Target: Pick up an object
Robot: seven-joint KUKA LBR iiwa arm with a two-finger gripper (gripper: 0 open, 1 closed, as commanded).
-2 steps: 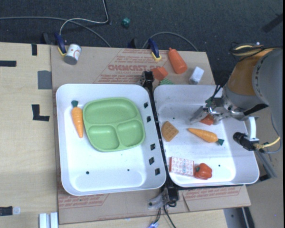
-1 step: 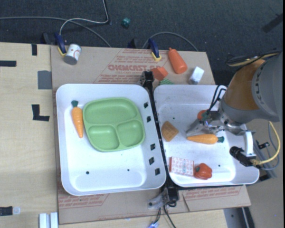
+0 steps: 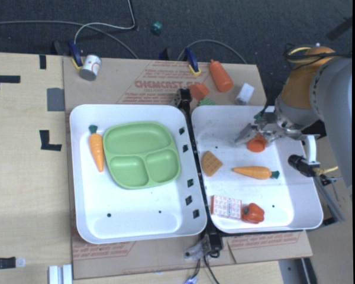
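My gripper point(image 3: 255, 136) is low over the back of the right bin point(image 3: 296, 209), with its fingers spread open. A small red-orange round object point(image 3: 257, 145) lies right under them, at the front of the gap, and the jaws are not closed on it. An orange carrot with a green end point(image 3: 253, 172) lies just in front of it. A tan waffle-like piece point(image 3: 211, 163) sits to the left. A red pepper point(image 3: 252, 213) and a red-and-white card point(image 3: 226, 206) lie at the bin's front.
The left bin point(image 3: 130, 226) holds a green divided plate point(image 3: 143, 154) and a second carrot point(image 3: 96, 149). Behind the bins, on the cardboard, lie an orange bottle point(image 3: 220, 76), a white cube point(image 3: 245, 92) and a small can point(image 3: 90, 66).
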